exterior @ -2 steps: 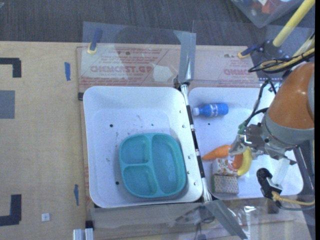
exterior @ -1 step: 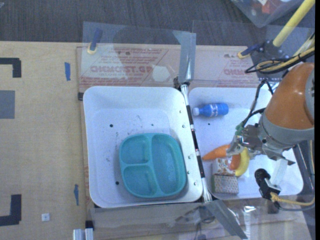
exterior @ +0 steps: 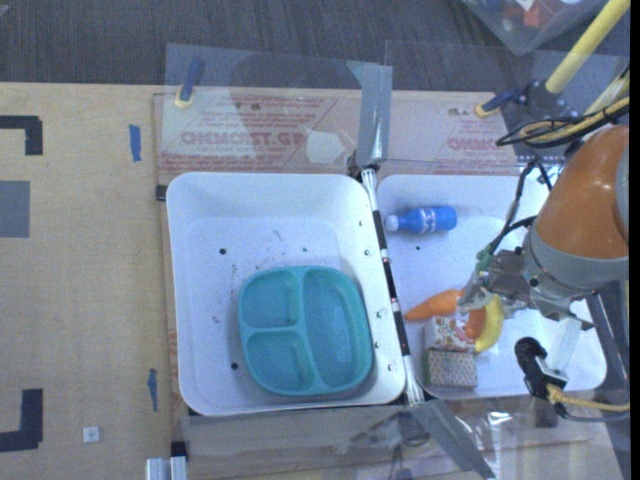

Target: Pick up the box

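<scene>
The box [exterior: 451,356] is a small carton with a speckled tan side and a red and white top. It lies in the right bin [exterior: 440,190], near that bin's front left corner. My gripper [exterior: 483,293] hangs over the right bin just behind and to the right of the box, above an orange carrot [exterior: 432,306] and a yellow banana-like piece [exterior: 491,330]. The wrist hides what lies directly beneath it.
A blue bottle [exterior: 423,220] lies on its side at the back of the right bin. In the left bin [exterior: 200,268] rests a teal divided plate [exterior: 303,330]. A black cable and connector [exterior: 532,360] hang by the right bin's front right.
</scene>
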